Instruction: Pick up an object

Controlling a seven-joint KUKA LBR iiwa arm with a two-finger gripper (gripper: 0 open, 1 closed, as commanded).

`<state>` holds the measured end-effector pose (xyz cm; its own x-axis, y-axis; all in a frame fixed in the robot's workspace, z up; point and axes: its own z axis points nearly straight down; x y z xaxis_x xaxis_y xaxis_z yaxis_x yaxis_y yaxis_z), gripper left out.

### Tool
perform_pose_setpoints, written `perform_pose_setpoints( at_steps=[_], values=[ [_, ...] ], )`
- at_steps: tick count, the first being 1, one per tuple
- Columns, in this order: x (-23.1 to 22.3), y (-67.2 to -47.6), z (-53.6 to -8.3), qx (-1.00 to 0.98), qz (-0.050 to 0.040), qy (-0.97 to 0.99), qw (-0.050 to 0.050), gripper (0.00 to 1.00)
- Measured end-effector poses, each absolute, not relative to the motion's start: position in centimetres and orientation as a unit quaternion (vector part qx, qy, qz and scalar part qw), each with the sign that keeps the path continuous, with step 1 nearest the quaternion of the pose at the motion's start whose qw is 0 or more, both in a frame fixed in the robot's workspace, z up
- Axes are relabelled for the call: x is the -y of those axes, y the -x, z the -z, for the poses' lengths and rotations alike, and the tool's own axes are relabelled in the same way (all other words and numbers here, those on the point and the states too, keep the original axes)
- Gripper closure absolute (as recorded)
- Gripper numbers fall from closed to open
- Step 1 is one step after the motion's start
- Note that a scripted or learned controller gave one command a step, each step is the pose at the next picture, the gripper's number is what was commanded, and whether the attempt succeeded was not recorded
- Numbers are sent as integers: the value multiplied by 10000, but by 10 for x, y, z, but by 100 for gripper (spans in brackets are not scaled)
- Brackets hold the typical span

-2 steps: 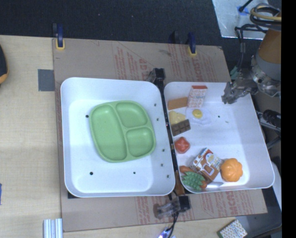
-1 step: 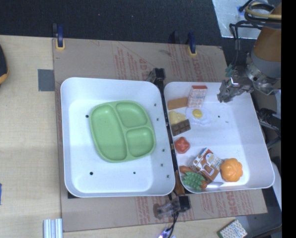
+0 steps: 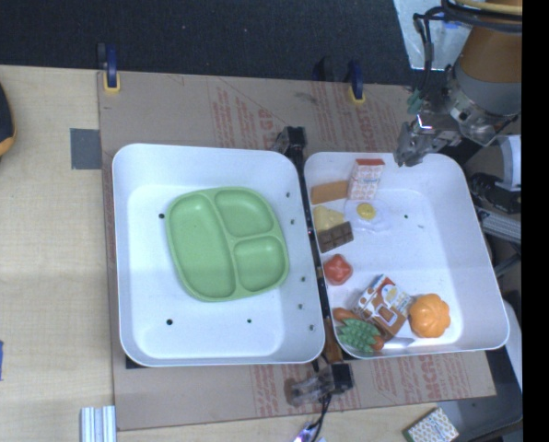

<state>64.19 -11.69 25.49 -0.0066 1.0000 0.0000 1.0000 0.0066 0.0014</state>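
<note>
A: Quick pass, near edge first. What do we have in the right bin (image 3: 477, 247)?

B: Nearest us, an orange pumpkin-like toy (image 3: 429, 315), a printed snack packet (image 3: 382, 302) just beside it, and a green leaf-shaped piece (image 3: 357, 337) under the packet's corner. Then a red lump (image 3: 337, 269), a brown block (image 3: 335, 237), a yellow wedge (image 3: 327, 217), a small yellow disc (image 3: 366, 213).

A: And farther back?

B: A tan slab (image 3: 329, 192) and a white carton with an orange top (image 3: 366, 180), standing near the bin's far edge. We'd call the carton the likely target, though that's a guess.

A: Where's the gripper (image 3: 413, 150)?

B: Over the far right corner of that bin, hanging off the grey arm (image 3: 482, 81). Carton lies to its left and slightly nearer us, close but apart. Its long axis runs roughly near-to-far.

A: Open or closed?

B: We can't tell, too dark and small. Nothing visibly held.

A: Left bin (image 3: 136, 247)?

B: Green divided plate (image 3: 227, 242), well apart from the gripper.
</note>
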Motion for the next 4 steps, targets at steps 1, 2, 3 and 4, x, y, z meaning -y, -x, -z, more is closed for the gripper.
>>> perform_pose_setpoints(
  at_steps=[1,2,3,4],
  values=[
    [126,-638,-237,-7084,26,-7058,-15,100],
    [114,-620,-253,-7086,14,-7056,-17,100],
    [142,-587,-254,-7075,27,-7067,-16,100],
    [140,-632,-243,-7094,12,-7048,1,100]
  ],
)
